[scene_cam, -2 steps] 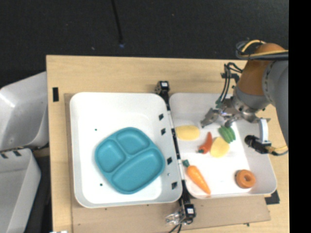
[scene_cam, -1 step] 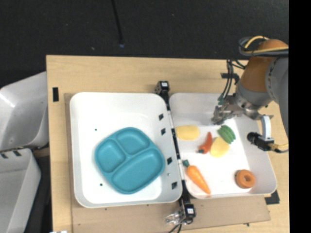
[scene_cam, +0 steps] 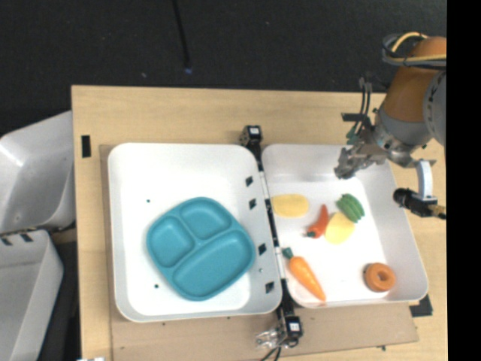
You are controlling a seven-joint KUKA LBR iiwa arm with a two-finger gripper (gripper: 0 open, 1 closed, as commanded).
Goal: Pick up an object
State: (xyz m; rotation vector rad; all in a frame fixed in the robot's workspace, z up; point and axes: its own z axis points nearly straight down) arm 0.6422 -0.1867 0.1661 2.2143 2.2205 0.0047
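Observation:
The right bin (scene_cam: pixel 301 168) holds several toy foods: a pale yellow oval piece (scene_cam: pixel 290 205), a red chili (scene_cam: pixel 320 222), a yellow piece (scene_cam: pixel 339 230), a green piece (scene_cam: pixel 350 206), an orange carrot (scene_cam: pixel 307 275) by the front left corner and an orange doughnut (scene_cam: pixel 379 277) at the front right. My gripper (scene_cam: pixel 346 165) hangs over the bin's back right part, beyond the green piece and apart from it. Nothing shows between its tips.
The left bin (scene_cam: pixel 128 171) bears a teal divided plate (scene_cam: pixel 198 247). Black clips (scene_cam: pixel 265 201) line the seam between the bins. The arm's grey body and orange band (scene_cam: pixel 409 89) stand over the bench's back right corner.

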